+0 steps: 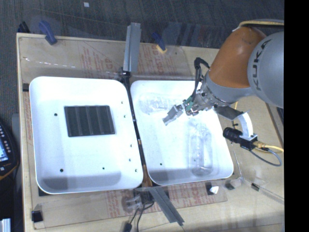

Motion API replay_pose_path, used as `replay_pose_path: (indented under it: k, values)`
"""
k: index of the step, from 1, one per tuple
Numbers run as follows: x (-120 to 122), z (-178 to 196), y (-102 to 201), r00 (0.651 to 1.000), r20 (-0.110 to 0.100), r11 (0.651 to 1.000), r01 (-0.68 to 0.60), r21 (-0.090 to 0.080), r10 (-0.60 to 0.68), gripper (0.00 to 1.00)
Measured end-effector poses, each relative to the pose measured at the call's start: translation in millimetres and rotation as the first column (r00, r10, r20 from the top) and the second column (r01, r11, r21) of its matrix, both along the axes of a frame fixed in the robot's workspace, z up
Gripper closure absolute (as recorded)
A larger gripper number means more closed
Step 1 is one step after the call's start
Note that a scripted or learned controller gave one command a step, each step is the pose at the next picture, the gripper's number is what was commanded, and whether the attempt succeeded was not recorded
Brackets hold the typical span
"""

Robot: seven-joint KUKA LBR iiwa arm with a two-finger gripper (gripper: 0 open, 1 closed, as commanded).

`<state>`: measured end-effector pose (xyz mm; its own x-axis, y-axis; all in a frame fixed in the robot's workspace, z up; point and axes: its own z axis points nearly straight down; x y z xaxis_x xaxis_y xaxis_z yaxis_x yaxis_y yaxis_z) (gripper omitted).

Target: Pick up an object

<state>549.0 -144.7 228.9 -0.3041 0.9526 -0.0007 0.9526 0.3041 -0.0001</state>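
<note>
My gripper (171,115) hangs over the upper middle of the right bin (219,170), on the grey arm that reaches in from the right. A clear plastic bottle (200,149) lies lengthwise in that bin's right half, below and to the right of the gripper. A crumpled clear plastic piece (153,103) lies in the bin's upper left corner, just left of the gripper. I see nothing held in the gripper. A dark grey ribbed block (90,120) lies flat in the left bin (43,178).
A dark divider rail (135,129) runs between the two bins. A grey metal post (131,47) stands behind them. Blue clamps (48,32) sit on the bench's far edge. White floor shows in the right bin's lower left.
</note>
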Motion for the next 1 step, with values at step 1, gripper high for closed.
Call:
replay_pose_path:
  k: [1]
  values:
    - [-47.5, -39.4, 4.2, 0.937, -0.005, 0.937, 0.348, 0.000, -0.348, 0.00]
